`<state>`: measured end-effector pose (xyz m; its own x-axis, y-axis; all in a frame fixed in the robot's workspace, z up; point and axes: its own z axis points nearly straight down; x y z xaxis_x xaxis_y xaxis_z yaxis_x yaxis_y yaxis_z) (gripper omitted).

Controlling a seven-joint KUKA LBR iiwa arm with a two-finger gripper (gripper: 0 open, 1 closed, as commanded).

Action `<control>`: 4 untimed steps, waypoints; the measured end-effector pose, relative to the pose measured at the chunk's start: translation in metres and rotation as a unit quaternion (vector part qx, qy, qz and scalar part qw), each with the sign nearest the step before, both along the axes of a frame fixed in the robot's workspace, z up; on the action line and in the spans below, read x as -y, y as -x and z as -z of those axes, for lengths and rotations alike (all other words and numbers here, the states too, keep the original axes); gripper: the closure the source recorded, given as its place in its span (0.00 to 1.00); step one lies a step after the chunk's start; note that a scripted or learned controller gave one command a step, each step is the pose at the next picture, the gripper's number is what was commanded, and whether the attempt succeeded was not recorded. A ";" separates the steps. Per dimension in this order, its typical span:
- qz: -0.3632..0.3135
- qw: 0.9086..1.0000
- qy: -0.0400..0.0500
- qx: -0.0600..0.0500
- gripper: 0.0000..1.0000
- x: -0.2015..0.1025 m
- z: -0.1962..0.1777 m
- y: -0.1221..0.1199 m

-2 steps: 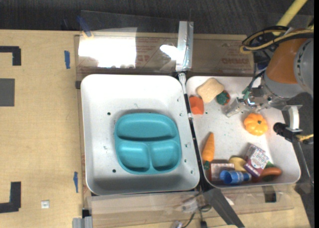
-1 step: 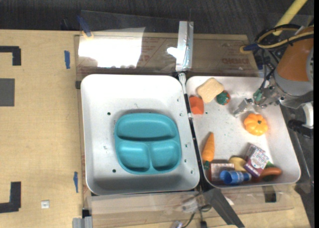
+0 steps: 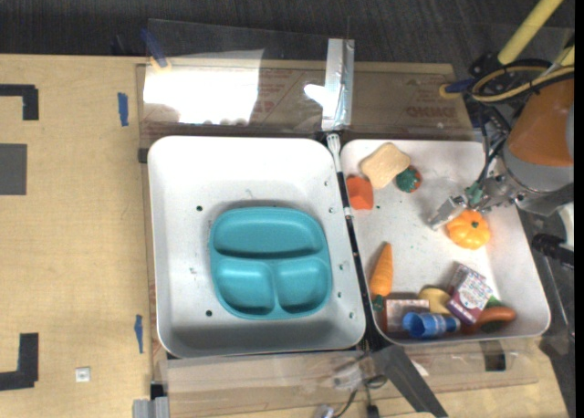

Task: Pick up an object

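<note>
The gripper (image 3: 453,210) hangs low in the right bin (image 3: 538,288), just beside a little orange pumpkin (image 3: 469,229) near the bin's right side. I cannot tell if it is spread or pinching.

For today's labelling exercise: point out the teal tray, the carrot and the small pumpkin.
Teal tray (image 3: 268,235): camera view, on the ridge between its compartments.
Carrot (image 3: 382,268): camera view, mid-body.
Pumpkin (image 3: 469,230): camera view, centre of its orange skin.
</note>
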<state>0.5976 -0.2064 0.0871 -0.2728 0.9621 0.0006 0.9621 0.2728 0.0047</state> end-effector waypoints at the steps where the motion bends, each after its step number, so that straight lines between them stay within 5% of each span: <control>1: 0.000 1.000 0.002 0.004 1.00 0.000 -0.013 -0.002; 2: 0.000 1.000 0.001 0.003 0.00 0.000 -0.012 -0.002; 3: -0.056 0.998 -0.001 0.001 0.00 0.005 0.000 0.012; 4: -0.055 0.998 0.001 0.005 1.00 0.006 -0.013 0.010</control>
